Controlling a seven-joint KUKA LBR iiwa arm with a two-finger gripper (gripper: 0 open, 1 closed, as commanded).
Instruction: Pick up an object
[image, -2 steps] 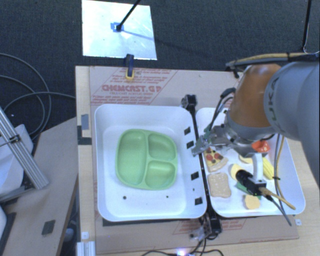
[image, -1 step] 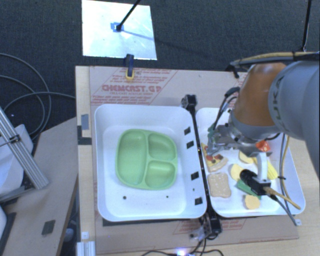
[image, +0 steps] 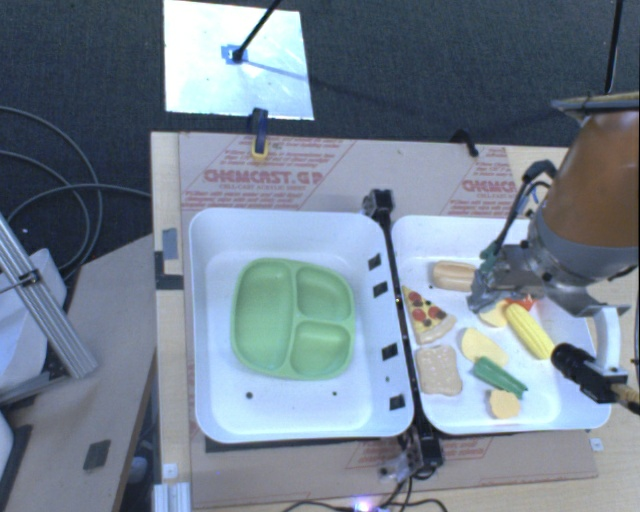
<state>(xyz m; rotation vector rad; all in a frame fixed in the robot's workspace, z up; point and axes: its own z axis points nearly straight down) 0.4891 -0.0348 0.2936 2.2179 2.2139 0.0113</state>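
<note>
Nearest to me, along the front of the right bin (image: 574, 415), I see a small yellow-orange piece (image: 505, 404) at about five o'clock in that bin, a green pod-shaped toy (image: 498, 376) just above it, and a speckled cracker (image: 438, 369) to its nine o'clock. Next back lie a pale yellow slice (image: 482, 346) near the middle, a corn cob (image: 529, 330) tilted at its two o'clock, and a pizza wedge (image: 428, 315) against the left wall. A hot dog bun (image: 453, 275) sits farther still, at eleven o'clock. My gripper (image: 495, 288) hangs low over the bin, just right of the bun and above the corn's upper end. I cannot tell how it is set; the wrist housing hides it. Across the divider, the left bin (image: 220, 400) carries a green divided plate (image: 293, 318) near its centre. Farthest away, a yellow clamp (image: 259, 135) bites the tabletop (image: 330, 175) edge at twelve o'clock.
</note>
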